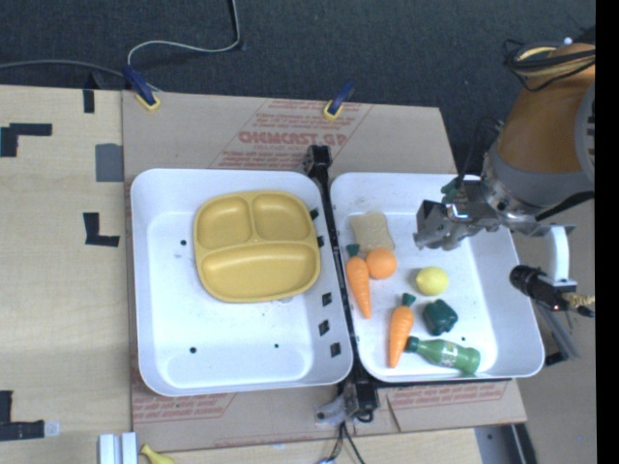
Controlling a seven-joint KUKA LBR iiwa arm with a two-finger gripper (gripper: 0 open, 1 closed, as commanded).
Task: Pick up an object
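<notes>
Arm enters from 3 o'clock, orange band at about 2 o'clock, grey wrist below it angled toward 9 o'clock. Gripper sits right of centre, dark and blocky, pointing toward 8 o'clock. Nothing visible between its tips.

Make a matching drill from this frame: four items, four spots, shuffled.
Items:
1. yellow divided plate
2. lemon
3. green bottle
4. hand

Spots:
A. near the front edge of the right bin, lying on its side
B. in the left bin
C. over the right bin's upper right part
D. right bin, right of the orange ball

Pairs: 1-B, 2-D, 3-A, 4-C
</notes>
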